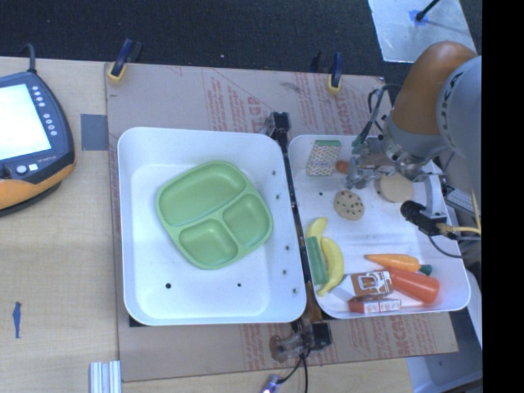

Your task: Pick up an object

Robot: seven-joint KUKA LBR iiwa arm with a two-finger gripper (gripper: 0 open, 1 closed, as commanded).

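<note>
Camera view: tool [358, 173] over cookie [350, 205], rt bin [458, 297].

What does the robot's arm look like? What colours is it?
The arm is chunky and rounded, grey metal with a shiny orange band like a collar above the wrist. Below that sits a small dark-grey metal gripper over the right-hand white bin. Thin black cables loop beside the wrist, and a black plug-like piece sticks out lower down.
</note>
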